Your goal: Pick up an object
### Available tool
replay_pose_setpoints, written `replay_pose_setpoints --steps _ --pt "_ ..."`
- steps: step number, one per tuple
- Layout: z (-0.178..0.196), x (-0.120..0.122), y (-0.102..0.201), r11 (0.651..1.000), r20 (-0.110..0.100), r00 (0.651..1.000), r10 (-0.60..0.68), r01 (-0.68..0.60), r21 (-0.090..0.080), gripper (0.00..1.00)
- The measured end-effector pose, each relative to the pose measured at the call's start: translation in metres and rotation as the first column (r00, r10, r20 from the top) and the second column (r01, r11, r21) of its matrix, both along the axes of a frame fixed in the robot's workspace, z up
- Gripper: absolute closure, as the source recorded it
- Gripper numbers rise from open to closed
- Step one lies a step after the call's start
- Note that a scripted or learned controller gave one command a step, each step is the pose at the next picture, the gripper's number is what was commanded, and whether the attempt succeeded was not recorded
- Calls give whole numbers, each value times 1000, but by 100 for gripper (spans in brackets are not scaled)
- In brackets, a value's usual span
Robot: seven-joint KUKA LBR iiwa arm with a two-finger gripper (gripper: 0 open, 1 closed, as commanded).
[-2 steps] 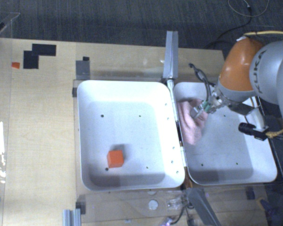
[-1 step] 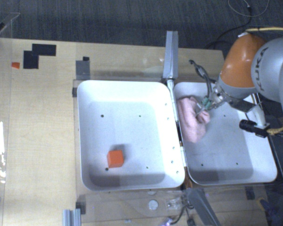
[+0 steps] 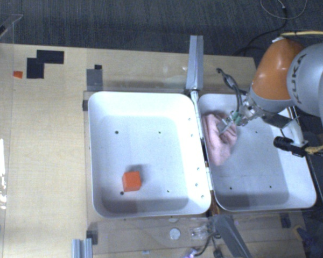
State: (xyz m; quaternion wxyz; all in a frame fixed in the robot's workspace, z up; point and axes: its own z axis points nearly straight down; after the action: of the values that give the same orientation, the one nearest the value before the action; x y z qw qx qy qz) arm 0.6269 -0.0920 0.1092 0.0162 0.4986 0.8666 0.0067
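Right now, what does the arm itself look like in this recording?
The arm is grey with black lettering on its side and a rounded orange band above the wrist. Thin dark cables loop near the small metallic claw.

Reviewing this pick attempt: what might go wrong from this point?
The gripper sits at the upper edge of the crumpled pink cloth, so a shallow pinch could slip off when lifted. The cloth lies against the right bin's left wall, so it might drag or snag there.
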Motion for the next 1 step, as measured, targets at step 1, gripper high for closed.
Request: replay_pose_setpoints --steps 1 --pt "-14 -1 -1 1000 -11 1000 3 -3 1 0"
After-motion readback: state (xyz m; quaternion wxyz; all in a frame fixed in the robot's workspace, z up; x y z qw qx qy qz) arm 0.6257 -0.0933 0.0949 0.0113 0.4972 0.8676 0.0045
